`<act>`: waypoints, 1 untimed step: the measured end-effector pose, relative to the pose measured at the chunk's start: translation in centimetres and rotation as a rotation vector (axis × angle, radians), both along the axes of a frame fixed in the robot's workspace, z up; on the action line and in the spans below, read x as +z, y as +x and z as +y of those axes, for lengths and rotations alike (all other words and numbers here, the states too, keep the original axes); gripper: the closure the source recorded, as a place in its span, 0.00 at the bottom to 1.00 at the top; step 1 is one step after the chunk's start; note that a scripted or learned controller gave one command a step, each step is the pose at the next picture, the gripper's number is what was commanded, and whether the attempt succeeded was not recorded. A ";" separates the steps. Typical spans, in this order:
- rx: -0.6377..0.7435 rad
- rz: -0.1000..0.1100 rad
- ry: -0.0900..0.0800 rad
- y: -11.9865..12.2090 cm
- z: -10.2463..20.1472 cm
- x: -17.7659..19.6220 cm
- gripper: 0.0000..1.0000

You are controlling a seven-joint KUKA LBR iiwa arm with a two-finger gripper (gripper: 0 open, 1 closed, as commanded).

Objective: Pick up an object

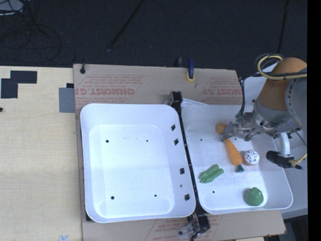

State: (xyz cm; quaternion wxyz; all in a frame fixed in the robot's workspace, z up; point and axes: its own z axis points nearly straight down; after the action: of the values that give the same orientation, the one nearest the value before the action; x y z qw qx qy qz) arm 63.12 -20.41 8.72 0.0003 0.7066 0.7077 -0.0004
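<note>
A: On the bench [40, 185], what's in the right bin [220, 207]?
B: The arm [281, 92], its tool [231, 131] just above a carrot [233, 152]; grip state, I cannot tell. Then a green pepper [254, 196], pea pod [211, 173], and spotted ball [252, 157].

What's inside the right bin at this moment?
In the right bin: an orange carrot, green pea pod, green ball, white spotted ball. The gripper covers the carrot's top end and whatever lies beneath it.

White bins [131, 115] smooth glossy plastic; backing board [150, 87] matt cardboard.
</note>
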 end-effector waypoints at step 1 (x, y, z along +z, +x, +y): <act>-0.001 0.004 0.002 0.3 5.5 0.0 0.00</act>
State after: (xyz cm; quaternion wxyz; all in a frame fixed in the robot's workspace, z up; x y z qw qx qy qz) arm 63.43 -14.94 8.73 -0.0017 0.7068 0.7074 -0.0010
